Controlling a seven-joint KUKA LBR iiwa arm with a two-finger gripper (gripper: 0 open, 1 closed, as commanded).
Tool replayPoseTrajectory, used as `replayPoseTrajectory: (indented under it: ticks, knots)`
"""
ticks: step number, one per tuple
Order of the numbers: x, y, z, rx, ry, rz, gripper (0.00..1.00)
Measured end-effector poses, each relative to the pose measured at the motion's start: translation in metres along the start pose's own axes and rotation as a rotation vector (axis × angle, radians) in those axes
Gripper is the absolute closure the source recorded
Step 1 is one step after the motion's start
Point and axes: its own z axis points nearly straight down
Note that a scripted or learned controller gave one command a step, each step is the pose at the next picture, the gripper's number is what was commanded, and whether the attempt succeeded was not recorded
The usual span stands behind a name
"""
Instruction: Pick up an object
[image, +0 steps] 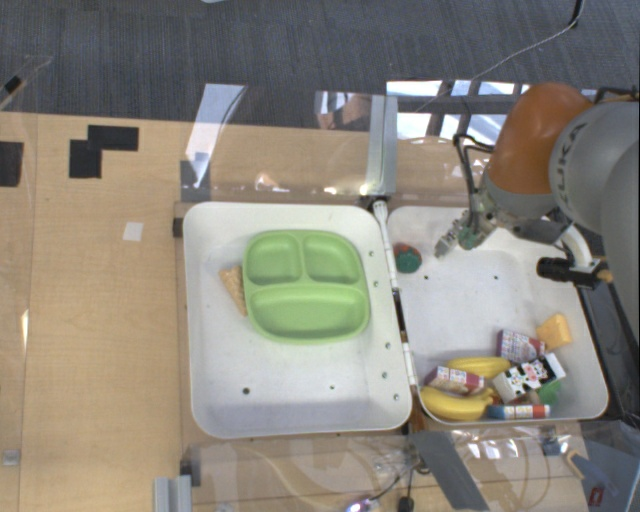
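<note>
My gripper (452, 240) hangs over the far left part of the right bin (470, 300), its small fingers pointing down and left. A small green and red ball-like object (406, 259) lies just left of it, near the bin's left wall, apart from the fingers. At the bin's near edge lie a yellow banana (455, 403), a second banana (480, 367), a small patterned box (520, 346), a black and white box (528, 378), a yellow block (554, 331) and a marker (518, 411). Nothing shows between the fingers.
The left bin (230, 400) holds a green divided plate (304, 285) with a tan wedge (234, 288) beside its left edge. The grey arm with its orange band (535, 130) fills the upper right. A metal divider (380, 150) stands behind the bins.
</note>
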Motion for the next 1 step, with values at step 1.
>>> replayPoseTrajectory:
  ticks: [1]
  knots:
    - [0.0148, 0.0070, 0.0151, 0.007, 0.004, 0.295, 1.00]
